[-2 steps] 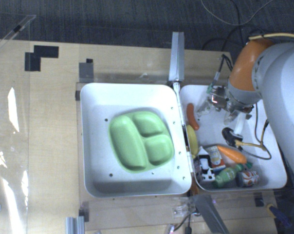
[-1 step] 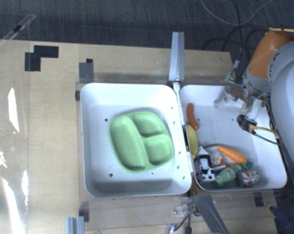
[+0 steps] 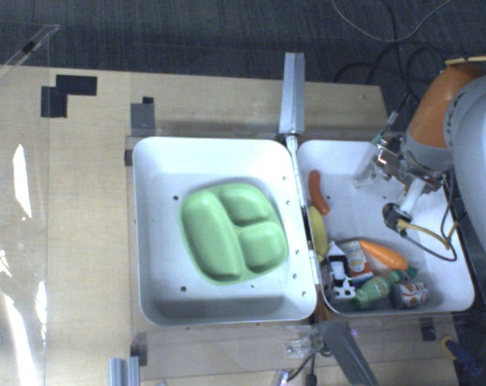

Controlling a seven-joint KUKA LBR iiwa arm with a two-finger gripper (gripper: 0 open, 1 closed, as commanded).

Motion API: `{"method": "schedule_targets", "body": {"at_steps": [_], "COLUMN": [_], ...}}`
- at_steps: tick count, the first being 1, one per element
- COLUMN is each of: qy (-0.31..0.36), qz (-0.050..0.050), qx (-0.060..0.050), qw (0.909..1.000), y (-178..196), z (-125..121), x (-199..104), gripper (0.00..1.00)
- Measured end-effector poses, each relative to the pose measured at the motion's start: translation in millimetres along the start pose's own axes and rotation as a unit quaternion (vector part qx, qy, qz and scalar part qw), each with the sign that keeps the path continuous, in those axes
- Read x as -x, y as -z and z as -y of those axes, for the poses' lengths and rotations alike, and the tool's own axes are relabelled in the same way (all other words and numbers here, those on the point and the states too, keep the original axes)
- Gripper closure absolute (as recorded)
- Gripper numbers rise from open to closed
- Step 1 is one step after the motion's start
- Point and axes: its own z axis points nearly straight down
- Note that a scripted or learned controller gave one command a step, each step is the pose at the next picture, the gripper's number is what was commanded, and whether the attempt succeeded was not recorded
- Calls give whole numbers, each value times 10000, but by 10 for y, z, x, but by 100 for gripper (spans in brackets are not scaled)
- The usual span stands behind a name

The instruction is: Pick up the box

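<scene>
- The box [image 3: 355, 256] is a small pale carton with darker print, lying in the right bin [image 3: 352, 207] at its near end, just beside the carrot [image 3: 383, 256].
- My end effector [image 3: 381, 164] hangs over that bin's far end, well apart from the box; I cannot tell whether it is spread or pressed together.

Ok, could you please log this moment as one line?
end effector: over right bin far end | box: right bin near-left corner, not grasped | left bin: green tray
</scene>
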Motion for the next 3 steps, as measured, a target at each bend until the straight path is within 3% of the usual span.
{"method": "schedule_targets", "body": {"at_steps": [1,2,3], "qy": [-124,-71,-61], "qz": [3,-1,-1], "qx": [2,17,17], "qw": [9999,10000,10000], "y": [-8,94,91], "z": [-281,-293,-291], "x": [180,143,140], "gripper": [0,100,0]}}
